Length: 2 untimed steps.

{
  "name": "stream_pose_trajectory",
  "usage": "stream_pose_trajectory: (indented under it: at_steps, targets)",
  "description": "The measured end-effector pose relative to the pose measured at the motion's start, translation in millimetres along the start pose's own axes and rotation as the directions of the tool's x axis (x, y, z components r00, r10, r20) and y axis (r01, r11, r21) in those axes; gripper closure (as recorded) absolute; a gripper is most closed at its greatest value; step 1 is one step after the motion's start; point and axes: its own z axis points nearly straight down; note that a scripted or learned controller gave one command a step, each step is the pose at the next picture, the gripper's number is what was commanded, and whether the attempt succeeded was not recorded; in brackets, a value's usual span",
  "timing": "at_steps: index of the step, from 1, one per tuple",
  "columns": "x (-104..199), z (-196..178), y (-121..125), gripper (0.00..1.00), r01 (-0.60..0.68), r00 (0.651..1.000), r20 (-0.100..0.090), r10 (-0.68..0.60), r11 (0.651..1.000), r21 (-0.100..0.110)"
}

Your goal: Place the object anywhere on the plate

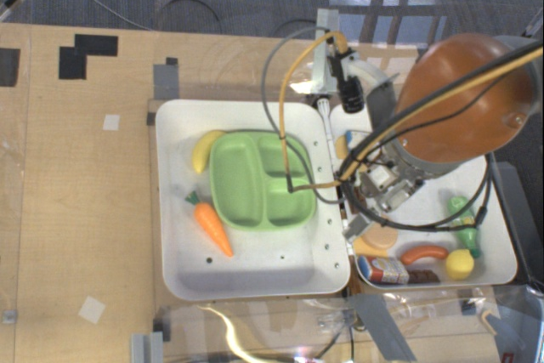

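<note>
Pick not yet made — the divided green plastic plate [255, 180] lies bare in the left white bin [246, 272].

A toy orange carrot [212, 229] lies beside it; further right the gripper [361, 221] hangs over the right bin's toy food. Which object is meant cannot be told — a grasp comes next.

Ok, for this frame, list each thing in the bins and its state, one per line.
Plate: flat in left bin, nothing on it.
Banana: beside plate's upper-left edge, partly tucked under it.
Carrot: lying in left bin, by plate's lower-left corner.
Sausage: lying in right bin.
Lemon: in right bin, next to sausage.
End effector: over the wall between bins.
</note>
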Motion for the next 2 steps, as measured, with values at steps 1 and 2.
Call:
stream_pose_trajectory:
  at_steps: [1,2]
  targets:
    - [0.0,0.0,0.0,0.00,0.000,1.000,0.000,0.000,1.000,0.000]
    - [0.0,0.0,0.0,0.00,0.000,1.000,0.000,0.000,1.000,0.000]
